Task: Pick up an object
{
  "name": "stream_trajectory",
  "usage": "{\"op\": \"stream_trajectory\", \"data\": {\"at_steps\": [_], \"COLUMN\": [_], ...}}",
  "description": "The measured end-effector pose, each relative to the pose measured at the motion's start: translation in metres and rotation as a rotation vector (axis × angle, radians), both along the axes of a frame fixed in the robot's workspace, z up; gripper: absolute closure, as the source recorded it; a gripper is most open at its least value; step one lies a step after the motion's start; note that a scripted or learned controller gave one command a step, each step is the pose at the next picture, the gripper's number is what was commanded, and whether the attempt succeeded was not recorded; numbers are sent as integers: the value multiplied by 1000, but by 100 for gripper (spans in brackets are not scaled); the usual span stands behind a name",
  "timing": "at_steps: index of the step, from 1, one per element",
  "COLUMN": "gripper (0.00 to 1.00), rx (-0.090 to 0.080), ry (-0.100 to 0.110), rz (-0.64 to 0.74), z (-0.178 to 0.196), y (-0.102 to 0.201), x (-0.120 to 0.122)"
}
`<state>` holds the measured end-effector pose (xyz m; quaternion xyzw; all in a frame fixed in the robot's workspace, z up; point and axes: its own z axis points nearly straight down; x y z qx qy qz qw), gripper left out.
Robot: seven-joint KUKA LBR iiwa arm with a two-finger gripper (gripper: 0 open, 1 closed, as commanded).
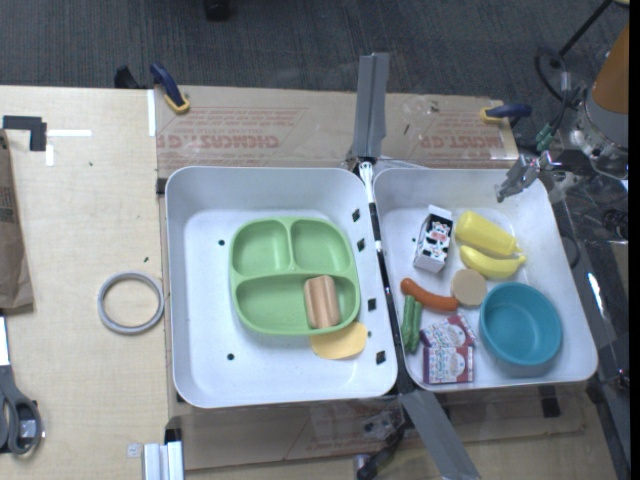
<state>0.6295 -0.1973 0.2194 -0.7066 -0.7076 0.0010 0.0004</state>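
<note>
The left bin point(190, 268) holds a green divided plate point(293, 273) with a hot dog point(321, 301). The right bin point(395, 218) holds a milk carton point(434, 239), bananas point(488, 245) and a blue bowl point(520, 324). The gripper point(518, 177) hovers over that bin's far right corner, up and right of the bananas, clear of everything; its opening can't be made out.

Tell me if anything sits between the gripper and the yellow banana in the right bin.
Nothing visible does. The gripper hangs over the right bin's far right corner, and the banana lies just nearer the camera from it, with bare white floor between them. The little milk carton stands to the banana's left, out of that line.
</note>
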Motion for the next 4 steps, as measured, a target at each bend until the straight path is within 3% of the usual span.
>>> {"op": "stream_trajectory", "data": {"at_steps": [1, 2, 3, 4], "gripper": [0, 100, 100, 100], "rx": [0, 0, 0, 0], "ry": [-5, -5, -1, 2], "rz": [185, 182, 88, -52], "z": [-126, -117, 29, -28], "y": [16, 15, 135, 144], "x": [-64, -64, -55, -70]}}
